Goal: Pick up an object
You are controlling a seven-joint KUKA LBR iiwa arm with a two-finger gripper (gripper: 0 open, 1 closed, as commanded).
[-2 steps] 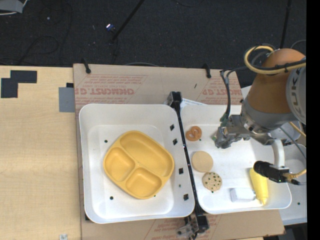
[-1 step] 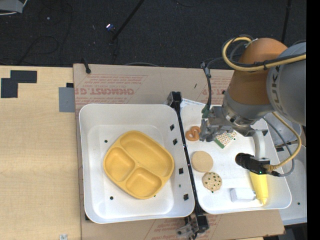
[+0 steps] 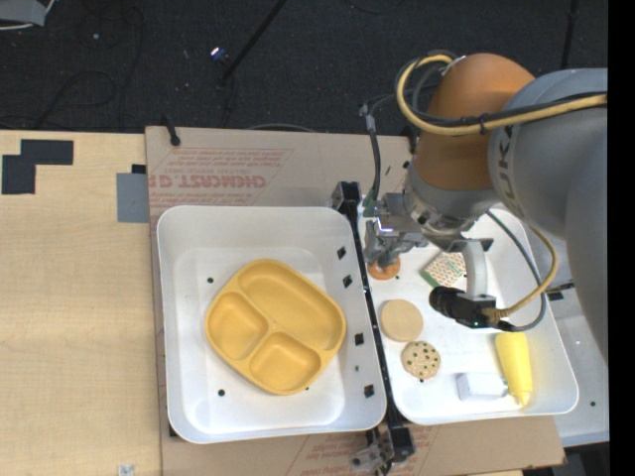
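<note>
The gripper (image 3: 382, 246) hangs at the near-left corner of the right bin (image 3: 566, 385), hard against the divider between the two bins; whether it is open or closed cannot be told from this angle, and nothing is visibly held. Directly beneath it lies a small orange disc (image 3: 383, 266) — the likeliest target; it looks thin, rigid and light, probably a toy food piece, and lies flat on the bin floor. A flat lie gives little edge to grasp; take it across its diameter, low to the floor, since a smooth plastic rim may slip. Just beyond the gripper, toward the camera, sit a plain tan disc (image 3: 402, 319) and a chocolate-chip cookie (image 3: 421, 359) — similar flat shapes. Further off to the arm's side lie a yellow banana-like piece (image 3: 514, 365), a small white block (image 3: 476, 386) and a patterned card (image 3: 445, 266). The left bin (image 3: 179, 266) holds a yellow divided tray (image 3: 275, 324), well apart.
</note>
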